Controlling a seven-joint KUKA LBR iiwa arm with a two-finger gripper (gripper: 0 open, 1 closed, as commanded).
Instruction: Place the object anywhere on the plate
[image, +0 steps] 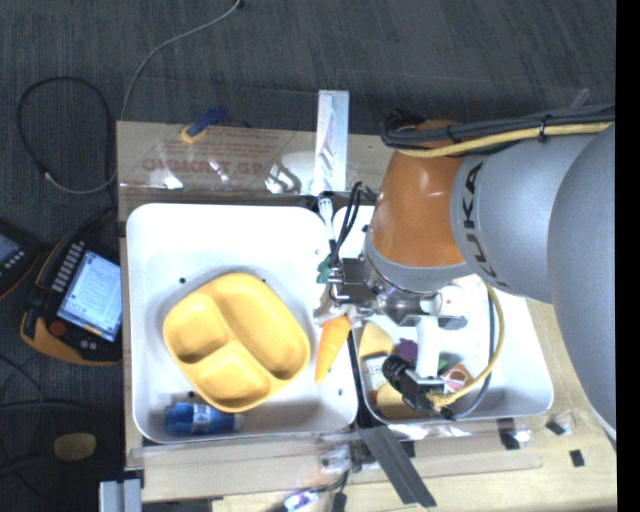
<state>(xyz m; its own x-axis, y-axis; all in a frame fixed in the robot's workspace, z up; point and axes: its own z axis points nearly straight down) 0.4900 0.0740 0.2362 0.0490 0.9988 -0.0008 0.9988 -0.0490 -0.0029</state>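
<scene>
The carrot (331, 349) hung just below the gripper (345, 305), its thick end up against the fingers and apparently pinched there, though the wrist hid most of the grip. It hovered over the wall between the two bins, with the yellow plate (235, 340) off to the gripper's left in the left bin (150, 260). The carrot's long axis ran nearly straight down the view, tip pointing away from the gripper and tilted slightly toward the plate. To do this step well, the arm likely needed to carry it sideways clear of the wall, centre it over a plate hollow, then lower before letting go.
</scene>
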